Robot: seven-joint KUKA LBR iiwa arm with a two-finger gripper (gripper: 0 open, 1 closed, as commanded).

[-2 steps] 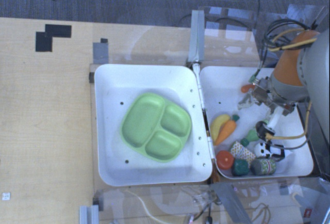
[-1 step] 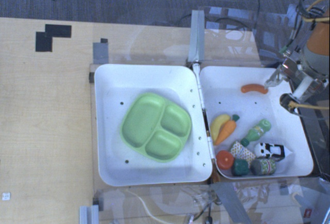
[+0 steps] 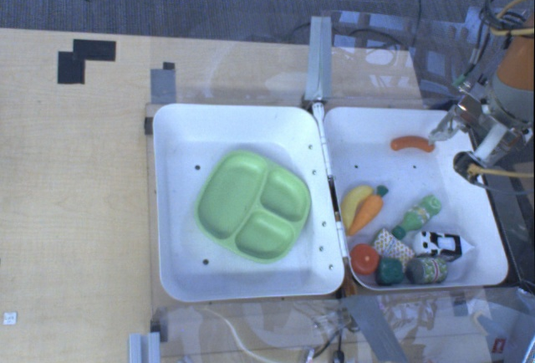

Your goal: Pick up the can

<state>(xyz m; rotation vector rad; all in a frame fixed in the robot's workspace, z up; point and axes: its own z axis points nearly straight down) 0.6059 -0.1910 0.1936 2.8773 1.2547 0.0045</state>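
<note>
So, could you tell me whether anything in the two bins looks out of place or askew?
Nothing looks spilled or damaged. The green divided plate lies skewed in the left bin, its edges not square with the bin walls. In the right bin, the toys crowd the near corner, and the can lies on its side among them.

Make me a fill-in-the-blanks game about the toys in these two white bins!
1. The green divided plastic plate lies in the ______ white bin.
2. The plate has ______ compartments.
3. The orange toy carrot lies right beside a yellow toy ______.
4. The orange toy sausage lies in the right white bin, nearest the robot's ______.

Missing words: left; three; banana; end effector
</note>
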